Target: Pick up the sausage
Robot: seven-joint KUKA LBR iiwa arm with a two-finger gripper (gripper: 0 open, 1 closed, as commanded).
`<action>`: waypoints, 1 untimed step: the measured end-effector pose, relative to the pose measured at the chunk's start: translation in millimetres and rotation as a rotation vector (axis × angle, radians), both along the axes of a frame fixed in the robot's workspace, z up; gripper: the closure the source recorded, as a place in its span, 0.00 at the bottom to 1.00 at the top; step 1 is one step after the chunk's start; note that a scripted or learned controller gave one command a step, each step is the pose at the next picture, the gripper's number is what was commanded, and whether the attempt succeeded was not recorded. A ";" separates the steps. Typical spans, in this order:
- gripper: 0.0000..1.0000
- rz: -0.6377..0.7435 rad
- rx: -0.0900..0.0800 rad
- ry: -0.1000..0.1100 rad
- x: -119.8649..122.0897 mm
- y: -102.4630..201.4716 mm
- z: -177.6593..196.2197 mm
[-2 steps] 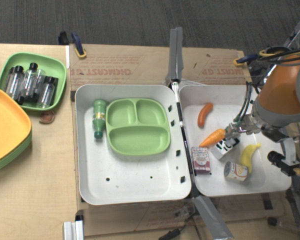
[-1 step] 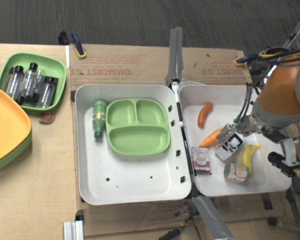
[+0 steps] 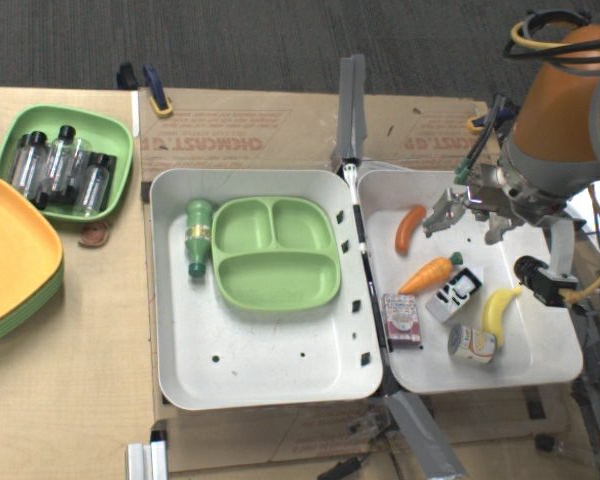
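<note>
Two white bins [image 3: 170,298], one sausage [image 3: 409,227]

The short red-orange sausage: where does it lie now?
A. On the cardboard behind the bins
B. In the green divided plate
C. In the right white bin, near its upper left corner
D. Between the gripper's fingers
C: the short red-orange sausage lies on the floor of the right white bin, just above the carrot.

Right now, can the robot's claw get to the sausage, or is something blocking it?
Probably yes. The sausage lies by itself near the top of the right bin, apart from the carrot below it. The gripper hangs just beside it, with nothing between them.
</note>
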State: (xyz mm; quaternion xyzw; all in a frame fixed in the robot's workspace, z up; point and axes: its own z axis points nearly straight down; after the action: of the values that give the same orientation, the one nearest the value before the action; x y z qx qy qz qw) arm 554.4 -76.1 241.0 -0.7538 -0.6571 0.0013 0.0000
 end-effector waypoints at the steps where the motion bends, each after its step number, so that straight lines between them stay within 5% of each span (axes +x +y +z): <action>1: 1.00 0.003 -0.002 0.003 0.3 -0.7 7.8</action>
State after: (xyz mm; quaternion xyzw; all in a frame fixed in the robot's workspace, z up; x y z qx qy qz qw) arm 554.7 -76.9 248.8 -0.7528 -0.6582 0.0029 0.0002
